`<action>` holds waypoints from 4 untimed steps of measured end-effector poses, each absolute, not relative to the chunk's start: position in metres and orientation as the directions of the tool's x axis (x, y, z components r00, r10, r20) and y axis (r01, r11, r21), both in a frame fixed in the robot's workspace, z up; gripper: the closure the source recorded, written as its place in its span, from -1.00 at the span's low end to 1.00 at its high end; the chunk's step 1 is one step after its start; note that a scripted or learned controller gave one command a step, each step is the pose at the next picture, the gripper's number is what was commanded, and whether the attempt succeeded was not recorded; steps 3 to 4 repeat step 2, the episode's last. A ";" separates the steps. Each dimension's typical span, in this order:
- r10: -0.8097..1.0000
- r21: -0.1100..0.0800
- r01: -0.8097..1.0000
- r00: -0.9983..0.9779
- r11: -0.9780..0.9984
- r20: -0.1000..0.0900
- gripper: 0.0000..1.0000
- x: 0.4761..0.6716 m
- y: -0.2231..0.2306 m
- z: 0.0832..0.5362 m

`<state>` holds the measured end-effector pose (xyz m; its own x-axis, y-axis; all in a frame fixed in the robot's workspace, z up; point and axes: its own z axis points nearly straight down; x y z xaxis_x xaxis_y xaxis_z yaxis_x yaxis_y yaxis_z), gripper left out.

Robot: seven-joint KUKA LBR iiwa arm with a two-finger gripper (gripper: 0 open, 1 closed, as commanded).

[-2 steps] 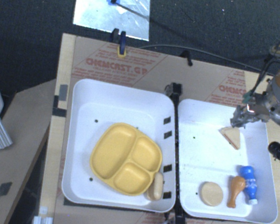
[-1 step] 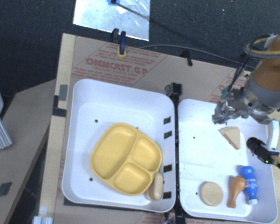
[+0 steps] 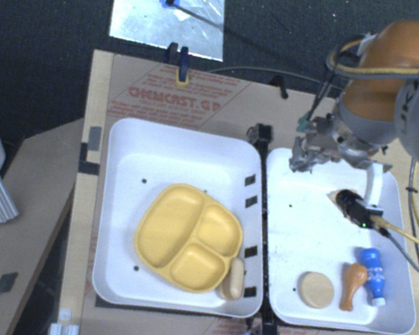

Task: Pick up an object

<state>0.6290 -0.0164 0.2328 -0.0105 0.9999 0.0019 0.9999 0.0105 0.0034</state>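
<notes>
1. Where the grey arm ends, the gripper (image 3: pixel 306 159) hangs over the far left corner of the right bin (image 3: pixel 302 234), with nothing seen in its grasp; whether it is wide or narrow cannot be told from this slant.
2. Just right of the gripper and a little nearer the camera, a black fitting (image 3: pixel 350 204) on a white bracket sits above the bin floor, with a yellow cable trailing off to the right.
3. Well apart from the gripper, toward the camera and slightly right, a round tan disc (image 3: pixel 316 290) lies flat on the floor of the same bin.
4. Right of the disc, equally far from the gripper, lies a brown drumstick-shaped piece (image 3: pixel 351 283), with its thick end pointing back toward the gripper.
5. Beside that piece, and diagonally down-right of the gripper, lies a blue bottle (image 3: pixel 372 273) with a white cap; the two appear to touch.
6. Down-left of the gripper, across the divider, a beige oblong piece (image 3: pixel 234 278) rests in the left bin (image 3: pixel 131 158).
7. Farther left of the gripper, a yellow compartment plate (image 3: pixel 188 236) lies flat, its edge against the beige piece.
8. Farthest from the gripper, beyond both bins, a blue and yellow clamp (image 3: pixel 181 62) stands on the bench edge.
</notes>
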 end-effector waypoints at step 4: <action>1.000 0.002 1.000 -0.009 0.009 0.001 1.00 0.635 0.090 0.225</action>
